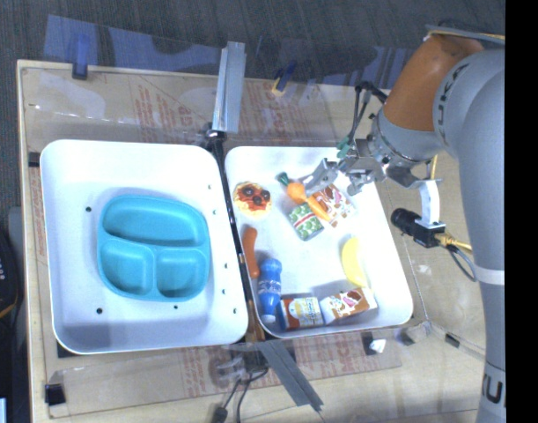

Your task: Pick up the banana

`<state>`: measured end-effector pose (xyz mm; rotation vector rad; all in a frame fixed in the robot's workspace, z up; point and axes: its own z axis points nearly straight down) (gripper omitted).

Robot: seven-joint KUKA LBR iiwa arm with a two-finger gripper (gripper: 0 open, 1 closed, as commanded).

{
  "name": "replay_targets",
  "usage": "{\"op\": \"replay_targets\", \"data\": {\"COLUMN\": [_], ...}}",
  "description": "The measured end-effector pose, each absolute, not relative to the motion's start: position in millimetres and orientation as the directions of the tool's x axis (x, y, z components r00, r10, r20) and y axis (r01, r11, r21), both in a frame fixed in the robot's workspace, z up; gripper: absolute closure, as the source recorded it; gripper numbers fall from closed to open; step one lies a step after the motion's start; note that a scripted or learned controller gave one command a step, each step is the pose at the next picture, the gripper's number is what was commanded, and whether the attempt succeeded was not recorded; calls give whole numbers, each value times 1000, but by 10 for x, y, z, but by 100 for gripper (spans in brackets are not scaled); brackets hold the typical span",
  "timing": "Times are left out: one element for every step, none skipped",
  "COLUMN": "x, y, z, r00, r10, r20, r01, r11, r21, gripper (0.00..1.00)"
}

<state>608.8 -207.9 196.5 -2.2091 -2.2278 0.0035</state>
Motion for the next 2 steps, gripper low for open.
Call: {"op": "replay_targets", "data": {"x": [5829, 6128], "y": [-2039, -2092], "z": [907, 925], "r00": [-197, -241], "r10": [980, 970], "r20": [2, 1], "r01": [980, 970], "r11": [197, 241], "r21": [-4, 0], "gripper": [0, 0]}}
